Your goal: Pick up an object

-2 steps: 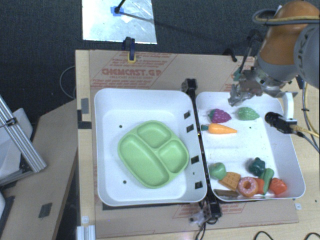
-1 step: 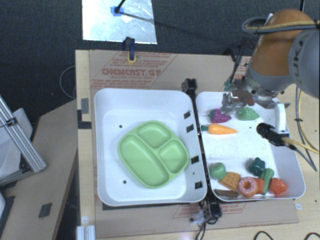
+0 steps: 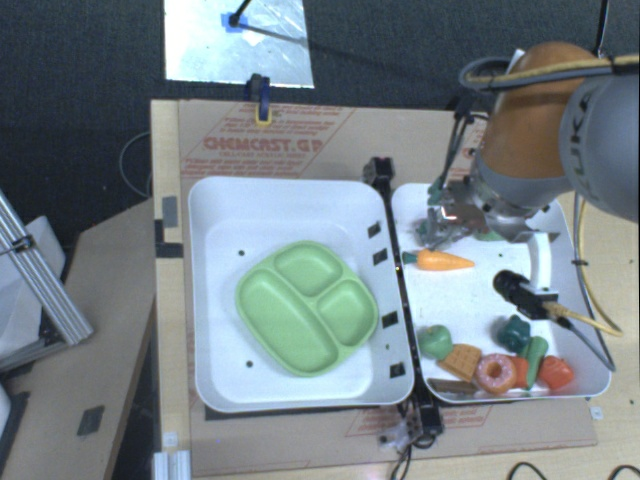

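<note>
From the camera above the bench, the gripper (image 3: 437, 226) is down in the far left part of the right bin (image 3: 470, 303), low over the white floor and hard by the wall that this bin shares with its neighbour. Whether it is open or closed cannot be told, for the wrist and its fittings hide it, and nothing can be seen held in it. The arm (image 3: 545, 88), grey with its orange band, rises behind the gripper and to its right. The thing nearest the gripper is an orange carrot (image 3: 443, 261), which lies on its side just in front of the gripper, a little nearer the camera and apart from it, with its green end toward the shared wall. The other toys lie well apart from the gripper, gathered at the near end of the same bin. A round green toy (image 3: 435, 341) sits almost straight in front of the gripper, beyond the carrot. A tan waffle-like square (image 3: 462, 360) lies beside it, with a pink doughnut (image 3: 495, 372) just to the right. Further right are a teal piece (image 3: 515, 330), a green piece (image 3: 537, 348) and a red-orange piece (image 3: 556, 372), close together. To the gripper's left, across the shared wall, the left bin (image 3: 290, 193) holds a pale green divided plate (image 3: 305, 308), which lies flat near its middle.
</note>
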Motion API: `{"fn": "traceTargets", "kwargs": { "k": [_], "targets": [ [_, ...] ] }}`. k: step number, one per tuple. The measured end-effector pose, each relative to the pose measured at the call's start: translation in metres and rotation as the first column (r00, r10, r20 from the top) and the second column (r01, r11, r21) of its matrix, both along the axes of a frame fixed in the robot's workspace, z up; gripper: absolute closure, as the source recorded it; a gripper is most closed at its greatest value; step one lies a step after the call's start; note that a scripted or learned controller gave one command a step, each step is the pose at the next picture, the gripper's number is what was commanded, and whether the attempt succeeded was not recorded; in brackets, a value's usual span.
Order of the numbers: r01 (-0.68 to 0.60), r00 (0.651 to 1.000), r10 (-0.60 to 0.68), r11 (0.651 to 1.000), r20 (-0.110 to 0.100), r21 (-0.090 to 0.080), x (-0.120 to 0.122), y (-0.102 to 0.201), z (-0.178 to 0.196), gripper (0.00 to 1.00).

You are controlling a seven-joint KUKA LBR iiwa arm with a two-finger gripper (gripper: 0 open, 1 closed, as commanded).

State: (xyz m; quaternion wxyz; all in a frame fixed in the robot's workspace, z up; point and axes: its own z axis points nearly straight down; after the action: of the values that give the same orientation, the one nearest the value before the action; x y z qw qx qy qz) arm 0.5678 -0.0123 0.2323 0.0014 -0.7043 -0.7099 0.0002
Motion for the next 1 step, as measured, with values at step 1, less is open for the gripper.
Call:
{"fn": "traceTargets", "kwargs": {
  "k": [1],
  "targets": [
    [0.000,1.000,0.000,1.000,-0.001,0.000,-0.0250,0.0316,-0.0126,1.00]
  ]
}}
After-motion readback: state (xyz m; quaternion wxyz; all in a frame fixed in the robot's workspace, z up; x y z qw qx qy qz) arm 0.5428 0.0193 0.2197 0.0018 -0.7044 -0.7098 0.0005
